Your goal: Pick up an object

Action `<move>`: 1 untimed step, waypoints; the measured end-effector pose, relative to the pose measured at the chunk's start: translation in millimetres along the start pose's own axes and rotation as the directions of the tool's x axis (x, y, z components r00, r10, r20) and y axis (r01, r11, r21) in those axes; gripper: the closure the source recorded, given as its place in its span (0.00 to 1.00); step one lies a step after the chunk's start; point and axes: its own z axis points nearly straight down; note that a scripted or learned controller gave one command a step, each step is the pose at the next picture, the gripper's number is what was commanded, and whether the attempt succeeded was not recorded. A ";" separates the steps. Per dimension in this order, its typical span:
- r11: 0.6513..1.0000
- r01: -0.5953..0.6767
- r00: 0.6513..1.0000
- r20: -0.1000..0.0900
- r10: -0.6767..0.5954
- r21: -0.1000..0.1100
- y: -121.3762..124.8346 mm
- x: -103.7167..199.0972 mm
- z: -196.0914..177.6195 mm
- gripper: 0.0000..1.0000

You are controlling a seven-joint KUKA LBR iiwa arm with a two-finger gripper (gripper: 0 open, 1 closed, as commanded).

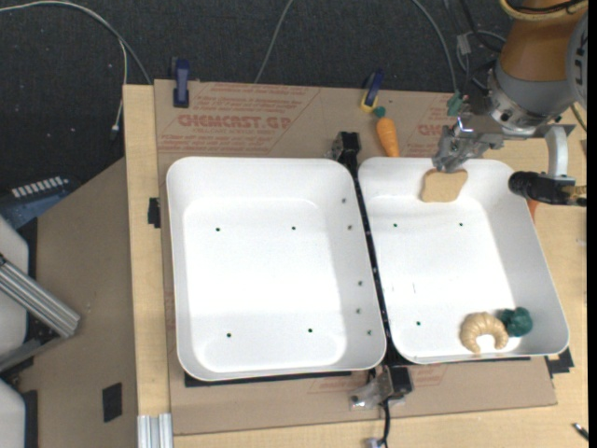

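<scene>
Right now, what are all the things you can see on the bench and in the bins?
bins: 2, white, side by side on the cardboard sheet; left bin, right bin
toast slice: 1, tan, far edge of the right bin, right under the pincer, touching or nearly touching it
croissant: 1, pale beige, near corner of the right bin
green toy: 1, dark green, right beside the croissant, touching it
carrot: 1, orange with a green top, on the cardboard behind the bins
clamps: 2, blue, far edge of the cardboard; one, the other
cardboard sheet: 1, brown with red print, under the bins
arm: 1, grey with an orange band, top right
pincer: 1, grey, above the toast slice
</scene>
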 end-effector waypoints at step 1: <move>1.000 -0.001 1.000 0.000 0.001 0.003 0.4 0.1 -13.3 1.00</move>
